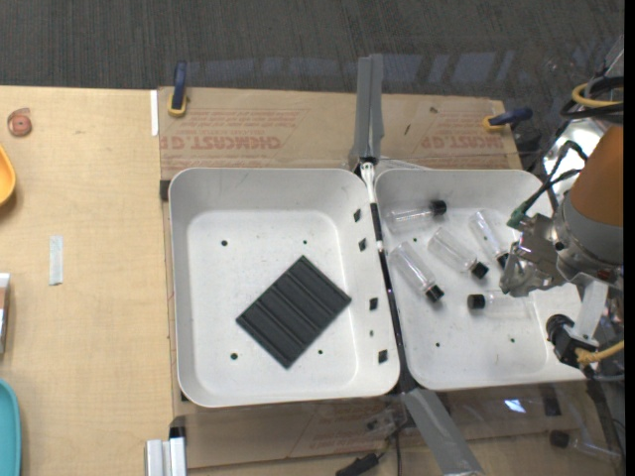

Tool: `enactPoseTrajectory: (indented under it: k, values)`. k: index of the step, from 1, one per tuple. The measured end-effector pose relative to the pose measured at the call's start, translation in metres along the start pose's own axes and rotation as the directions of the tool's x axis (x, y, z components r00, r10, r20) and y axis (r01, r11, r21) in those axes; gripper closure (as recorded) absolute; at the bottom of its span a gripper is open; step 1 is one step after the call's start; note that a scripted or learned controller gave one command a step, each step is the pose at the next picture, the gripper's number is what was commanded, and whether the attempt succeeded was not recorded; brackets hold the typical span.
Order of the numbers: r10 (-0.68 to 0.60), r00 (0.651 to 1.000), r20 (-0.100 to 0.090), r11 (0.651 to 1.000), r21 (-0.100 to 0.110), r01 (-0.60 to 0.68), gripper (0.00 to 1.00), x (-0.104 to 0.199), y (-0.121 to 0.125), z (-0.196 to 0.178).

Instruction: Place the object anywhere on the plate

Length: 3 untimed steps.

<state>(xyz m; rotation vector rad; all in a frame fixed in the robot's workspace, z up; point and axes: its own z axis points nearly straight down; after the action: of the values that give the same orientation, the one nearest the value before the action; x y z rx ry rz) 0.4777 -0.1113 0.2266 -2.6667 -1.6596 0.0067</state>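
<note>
Over the right bin (526, 365), near its right wall, hangs the gripper (516, 271); whether it is spread or pressed together I cannot tell. Clear vials (417, 274) with black caps lie scattered on that bin's floor, one loose black cap (476, 301) just beside the gripper. Dark ribbed plate (294, 310) lies flat, turned diagonally, in the left bin (198, 266).

One readable mark here — red print on the cardboard sheet (238, 127) just behind the left bin (184, 296), seen upside down — "CHEMCAST GP", smaller lines beneath illegible.
</note>
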Motion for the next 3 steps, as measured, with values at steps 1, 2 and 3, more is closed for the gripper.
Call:
enactPoseTrajectory:
  k: [1, 2, 3]
  values:
    - [-0.294, 0.956, 0.001, 0.956, -0.001, 0.294, 1.0, 0.092, 0.052, -0.032]
    - [-0.605, 0.796, 0.0, 0.796, -0.001, 0.605, 1.0, 0.042, 0.064, -0.036]
    - [-0.915, 0.403, 0.003, 0.403, -0.004, 0.915, 1.0, 0.009, 0.009, -0.105]
